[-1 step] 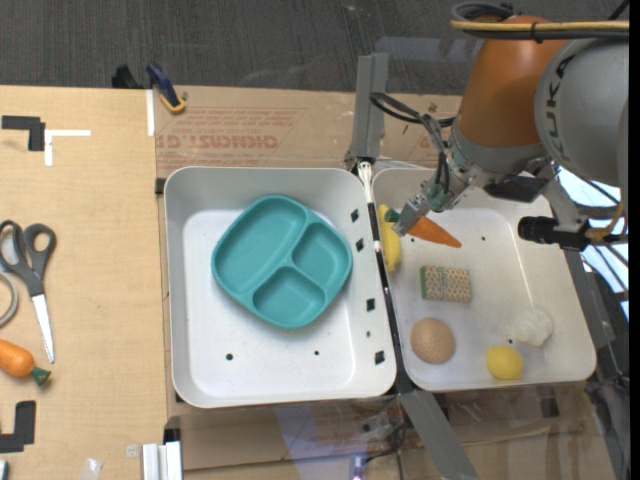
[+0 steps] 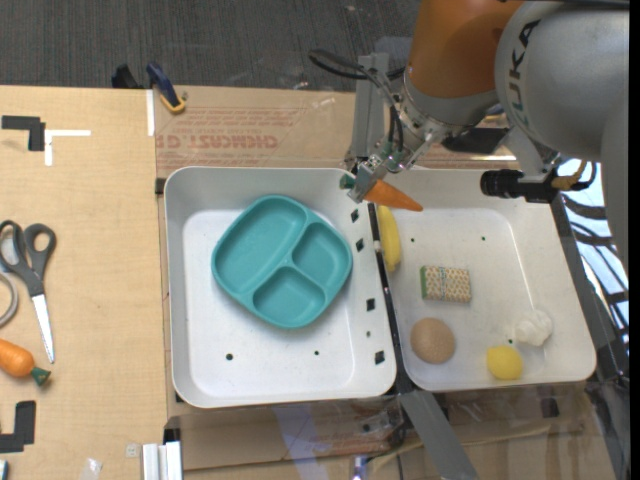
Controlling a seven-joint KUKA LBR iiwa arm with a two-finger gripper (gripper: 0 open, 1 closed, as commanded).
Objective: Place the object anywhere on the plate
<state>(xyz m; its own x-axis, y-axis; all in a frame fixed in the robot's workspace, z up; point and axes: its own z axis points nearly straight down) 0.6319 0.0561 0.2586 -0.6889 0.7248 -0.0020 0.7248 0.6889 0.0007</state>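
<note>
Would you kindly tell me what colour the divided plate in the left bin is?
Teal, seen clearly in the camera view: the three-compartment plastic plate.

Grey arm (image 2: 570, 68) — orange band (image 2: 455, 43), black lettering, black cables

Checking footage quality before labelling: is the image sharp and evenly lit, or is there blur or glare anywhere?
Camera view: lighting even, shadows soft; the teal three-compartment plastic plate and the tan egg-shaped object look sharp; the hand holding the orange toy carrot is slightly blurred; mild sheen on the grey arm.
</note>
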